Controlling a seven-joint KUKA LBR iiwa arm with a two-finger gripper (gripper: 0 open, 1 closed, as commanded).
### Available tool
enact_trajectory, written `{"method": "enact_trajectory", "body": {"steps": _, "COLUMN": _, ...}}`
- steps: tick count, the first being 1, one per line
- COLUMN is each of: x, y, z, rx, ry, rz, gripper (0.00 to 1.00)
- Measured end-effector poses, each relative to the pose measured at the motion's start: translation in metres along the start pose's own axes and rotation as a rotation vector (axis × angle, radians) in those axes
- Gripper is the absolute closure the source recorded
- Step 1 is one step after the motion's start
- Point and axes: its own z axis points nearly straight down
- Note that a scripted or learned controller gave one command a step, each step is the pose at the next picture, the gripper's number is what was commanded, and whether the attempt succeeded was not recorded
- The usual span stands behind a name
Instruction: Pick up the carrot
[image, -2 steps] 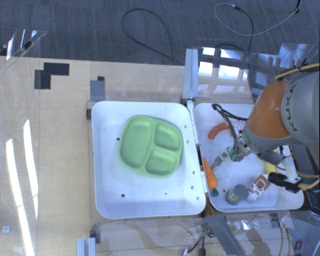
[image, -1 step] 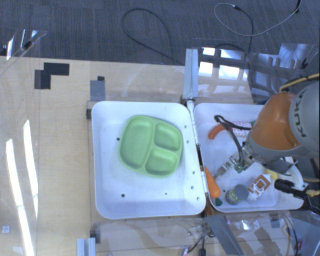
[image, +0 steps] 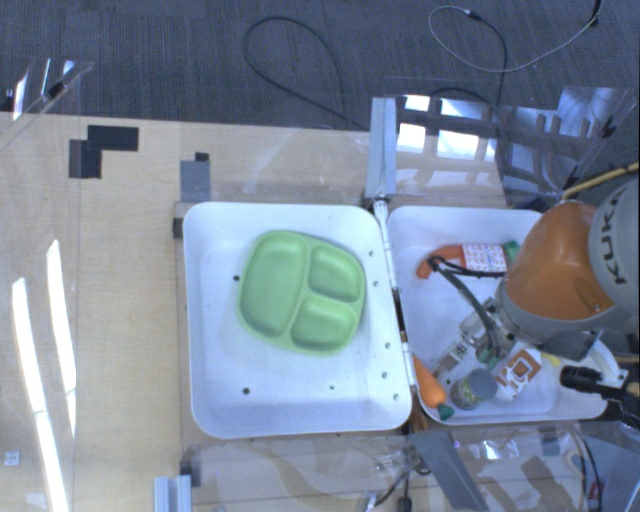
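Right bin (image: 440, 225), near edge: carrot (image: 428, 383) against the near-left wall by the divider, little room on that side. Gripper (image: 468, 352) just right of the carrot, apart from it; grip state cannot be told. Beyond: left bin (image: 210, 330) holding green tray (image: 300, 291).

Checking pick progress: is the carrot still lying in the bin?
Yes. The carrot lies against the right bin's left wall, with the gripper beside it.
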Motion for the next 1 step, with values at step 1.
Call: {"method": "enact_trajectory", "body": {"steps": 1, "x": -0.0216, "y": -0.0066, "z": -0.1992, "rx": 0.008, "ry": 0.008, "rz": -0.055, "gripper": 0.0}}
